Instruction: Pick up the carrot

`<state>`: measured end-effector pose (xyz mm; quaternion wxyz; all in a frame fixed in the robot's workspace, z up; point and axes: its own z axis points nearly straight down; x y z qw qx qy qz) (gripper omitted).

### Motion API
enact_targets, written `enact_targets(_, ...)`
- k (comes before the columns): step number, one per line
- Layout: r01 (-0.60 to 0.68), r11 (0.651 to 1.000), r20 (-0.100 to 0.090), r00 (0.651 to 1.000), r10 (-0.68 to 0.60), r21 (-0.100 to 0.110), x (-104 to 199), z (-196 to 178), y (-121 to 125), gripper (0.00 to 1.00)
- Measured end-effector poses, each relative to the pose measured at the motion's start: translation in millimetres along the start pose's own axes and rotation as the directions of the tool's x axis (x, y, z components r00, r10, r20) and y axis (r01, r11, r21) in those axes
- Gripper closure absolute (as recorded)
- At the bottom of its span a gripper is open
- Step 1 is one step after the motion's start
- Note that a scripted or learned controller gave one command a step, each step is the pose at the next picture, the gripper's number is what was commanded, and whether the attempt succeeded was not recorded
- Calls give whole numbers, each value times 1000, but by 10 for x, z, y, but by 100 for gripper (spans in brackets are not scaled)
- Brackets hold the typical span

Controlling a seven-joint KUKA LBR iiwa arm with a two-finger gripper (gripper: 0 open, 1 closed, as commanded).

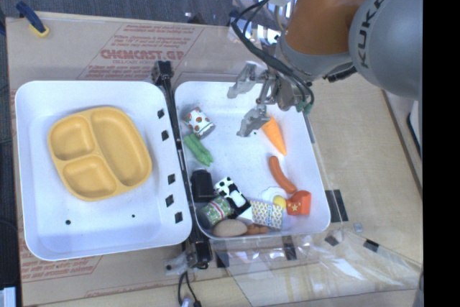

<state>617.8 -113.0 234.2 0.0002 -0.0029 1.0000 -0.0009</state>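
Occlusions and unresolved detail as I read them from the overhead camera.
The arm (374, 18) is cut off by the top and right of my view, and its wrist hides the right bin's (215, 93) far right corner. The carrot's (274, 135) upper end sits under the gripper (251, 101), so I cannot tell contact. The toys heaped at the near wall (244, 212) overlap, too small for me to name.

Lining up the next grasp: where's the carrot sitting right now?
The carrot lies in the right bin, near its right wall in the upper half, just below the gripper and above the sausage.
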Motion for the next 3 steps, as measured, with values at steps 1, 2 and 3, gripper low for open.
enact_targets(1, 122, 992, -2, 992, -122, -2, -222, 1449, -799, 0)
enact_targets(2, 128, 992, 5, 992, -128, -1, -255, 1308, -777, 100)
enact_targets(3, -104, 995, 8, 995, 104, -1, -414, 447, -410, 100)
